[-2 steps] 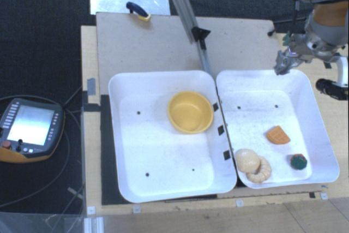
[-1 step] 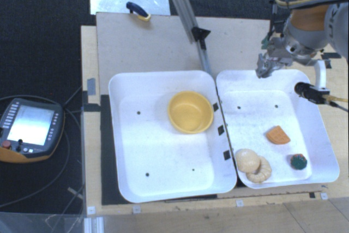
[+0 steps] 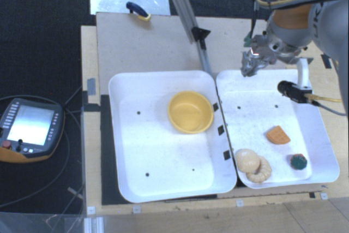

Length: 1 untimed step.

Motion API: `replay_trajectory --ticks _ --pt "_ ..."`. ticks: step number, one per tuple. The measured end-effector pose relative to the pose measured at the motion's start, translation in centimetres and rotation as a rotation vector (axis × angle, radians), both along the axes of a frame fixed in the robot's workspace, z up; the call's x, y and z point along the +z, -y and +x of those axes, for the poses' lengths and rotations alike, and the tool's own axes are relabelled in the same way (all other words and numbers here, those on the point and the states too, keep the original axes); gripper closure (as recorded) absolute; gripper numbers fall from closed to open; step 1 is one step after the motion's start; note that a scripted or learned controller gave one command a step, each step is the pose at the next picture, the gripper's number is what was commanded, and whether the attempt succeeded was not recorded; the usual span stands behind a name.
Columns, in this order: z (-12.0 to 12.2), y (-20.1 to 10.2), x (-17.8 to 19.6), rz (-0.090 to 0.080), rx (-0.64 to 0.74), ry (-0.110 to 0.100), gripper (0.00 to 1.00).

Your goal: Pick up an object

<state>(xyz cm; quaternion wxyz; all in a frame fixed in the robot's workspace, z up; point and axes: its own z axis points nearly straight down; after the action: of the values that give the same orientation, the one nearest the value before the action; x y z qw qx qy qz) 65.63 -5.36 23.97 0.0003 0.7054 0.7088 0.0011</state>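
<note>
White plastic bins side by side, and everything small enough to grab sits in the right-hand bin point(image 3: 305, 117), bunched at its near end: an orange wedge-shaped piece point(image 3: 278, 135), a small dark green ball-like thing point(image 3: 298, 161), and two pale tan pastry-looking items point(image 3: 253, 165) touching each other in the near-left corner. The gripper point(image 3: 250, 65) hangs over the far-left corner of that same bin, right by the rim, so all the candidates lie toward the camera and a bit to the right of it, well apart from the tool. Honestly can't tell how its jaws stand from this angle, it's just a dark blob under the wrist, and I don't see anything held in it. The orange wedge looks nearest to me, long side running roughly left-right. The yellow bowl point(image 3: 190, 111) in the left bin point(image 3: 131, 172) is the other option, off to the gripper's left and nearer the camera, but looks a lot wider.
</note>
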Motion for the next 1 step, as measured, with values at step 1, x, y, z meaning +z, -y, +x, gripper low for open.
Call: replay_trajectory --ticks 1 --pt "-0.81 -5.13 0.88 0.0 0.0 -0.001 1.0"
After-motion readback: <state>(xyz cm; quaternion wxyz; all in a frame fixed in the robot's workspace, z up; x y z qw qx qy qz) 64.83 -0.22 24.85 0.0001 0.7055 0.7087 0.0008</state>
